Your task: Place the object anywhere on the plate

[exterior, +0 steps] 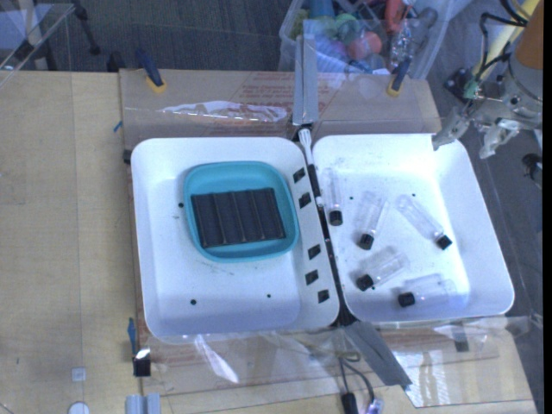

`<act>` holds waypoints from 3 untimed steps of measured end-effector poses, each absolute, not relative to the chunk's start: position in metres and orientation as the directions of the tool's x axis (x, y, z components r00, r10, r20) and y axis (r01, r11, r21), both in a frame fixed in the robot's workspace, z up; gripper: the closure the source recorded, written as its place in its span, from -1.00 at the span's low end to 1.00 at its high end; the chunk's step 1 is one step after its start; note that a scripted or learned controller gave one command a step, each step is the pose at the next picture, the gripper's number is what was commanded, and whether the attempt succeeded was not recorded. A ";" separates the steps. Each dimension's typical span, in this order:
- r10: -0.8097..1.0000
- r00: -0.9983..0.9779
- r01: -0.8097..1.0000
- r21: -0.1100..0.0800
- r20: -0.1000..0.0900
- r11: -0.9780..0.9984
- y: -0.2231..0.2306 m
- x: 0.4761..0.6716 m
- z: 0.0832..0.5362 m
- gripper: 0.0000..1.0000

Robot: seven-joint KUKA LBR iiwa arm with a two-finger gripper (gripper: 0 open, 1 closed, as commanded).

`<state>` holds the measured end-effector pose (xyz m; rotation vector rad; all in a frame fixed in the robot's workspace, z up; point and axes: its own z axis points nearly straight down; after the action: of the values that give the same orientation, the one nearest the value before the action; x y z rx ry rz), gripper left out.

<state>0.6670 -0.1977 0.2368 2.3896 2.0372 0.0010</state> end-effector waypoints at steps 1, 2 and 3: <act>0.980 0.199 0.980 -0.002 0.001 -0.199 -0.199 0.666 0.232 -1.00; 0.972 0.233 0.972 -0.003 0.001 -0.233 -0.193 0.666 0.225 -1.00; 0.961 0.278 0.961 0.003 -0.001 -0.278 -0.212 0.667 0.231 -1.00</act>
<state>0.6675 -0.2116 0.2309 2.5093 1.8860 0.0015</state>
